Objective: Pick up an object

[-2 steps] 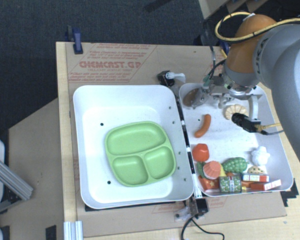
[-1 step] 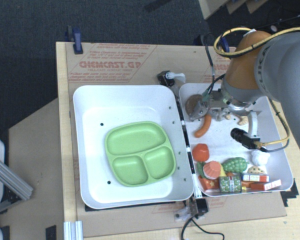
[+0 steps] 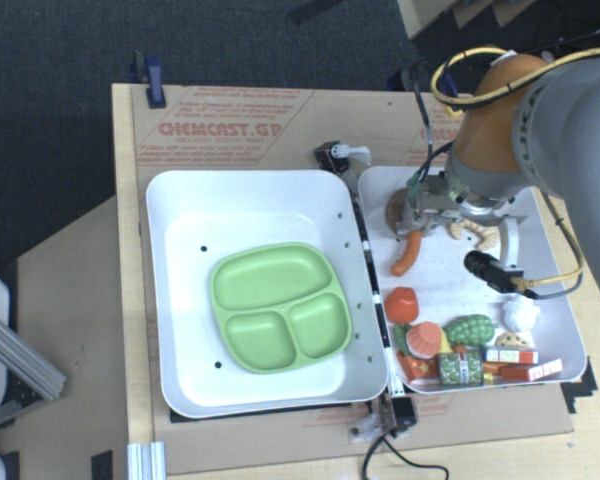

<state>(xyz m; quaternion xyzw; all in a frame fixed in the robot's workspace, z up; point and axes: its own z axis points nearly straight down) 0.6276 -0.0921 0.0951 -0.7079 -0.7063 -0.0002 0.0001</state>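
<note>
My gripper (image 3: 420, 216) is low over the far left part of the right bin (image 3: 552, 268), under the grey arm with its orange band. An orange carrot-like piece (image 3: 407, 254) lies at a slant just below the gripper, its upper end right at the gripper's tip. A brown round piece (image 3: 397, 209) sits against the gripper's left side. I cannot see whether anything is between the jaws.
The left bin (image 3: 180, 218) holds a green divided plate (image 3: 278, 303). In the right bin's near part are a red piece (image 3: 401, 304), a green knobbly piece (image 3: 470, 329), a white piece (image 3: 521, 314), a beige piece (image 3: 477, 232) and several small packets (image 3: 505, 360).
</note>
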